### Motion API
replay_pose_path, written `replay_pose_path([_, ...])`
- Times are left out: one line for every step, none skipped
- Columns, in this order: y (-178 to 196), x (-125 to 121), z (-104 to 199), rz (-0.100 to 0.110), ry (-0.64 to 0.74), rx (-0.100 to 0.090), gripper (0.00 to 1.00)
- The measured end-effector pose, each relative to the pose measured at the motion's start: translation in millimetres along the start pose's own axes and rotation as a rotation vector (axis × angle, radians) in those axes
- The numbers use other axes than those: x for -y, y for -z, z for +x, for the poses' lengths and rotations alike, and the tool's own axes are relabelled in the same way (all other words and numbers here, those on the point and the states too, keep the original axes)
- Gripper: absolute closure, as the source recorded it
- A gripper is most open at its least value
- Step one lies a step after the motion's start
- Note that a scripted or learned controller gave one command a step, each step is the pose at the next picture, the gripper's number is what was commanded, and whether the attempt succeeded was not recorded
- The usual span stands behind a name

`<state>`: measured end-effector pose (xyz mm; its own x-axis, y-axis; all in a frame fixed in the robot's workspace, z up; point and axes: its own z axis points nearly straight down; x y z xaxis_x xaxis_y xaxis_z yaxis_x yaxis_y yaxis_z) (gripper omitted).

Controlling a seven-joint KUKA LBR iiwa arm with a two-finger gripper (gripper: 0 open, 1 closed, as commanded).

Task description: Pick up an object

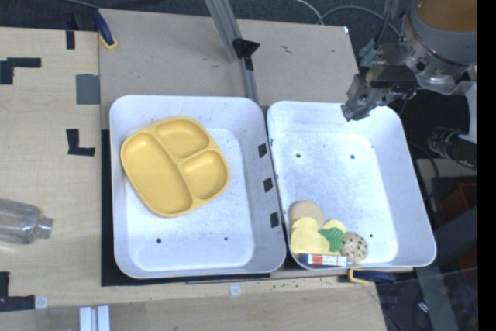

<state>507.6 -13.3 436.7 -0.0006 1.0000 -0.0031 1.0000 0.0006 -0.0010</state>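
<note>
Toys (325, 239) sit piled in the right bin's (387, 167) near corner. Gripper (355, 111) hangs over the far edge, holding nothing; I can't tell its grip. Next, reach down there.

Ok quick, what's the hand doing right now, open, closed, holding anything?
Hand: cannot be told whether open or closed; it sits over the top right corner of the right bin, with nothing visible in it.

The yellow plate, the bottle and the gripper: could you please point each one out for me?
Yellow plate (175, 165): camera view, on the ridge where its three compartments meet.
Bottle (19, 221): camera view, on its clear body.
Gripper (353, 111): camera view, at its tip over the right bin's far edge.
</note>
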Motion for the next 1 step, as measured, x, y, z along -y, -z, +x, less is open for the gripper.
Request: replay_pose_path([-117.2,14.8,-39.6,0.008,-0.004,-0.002,1.00])
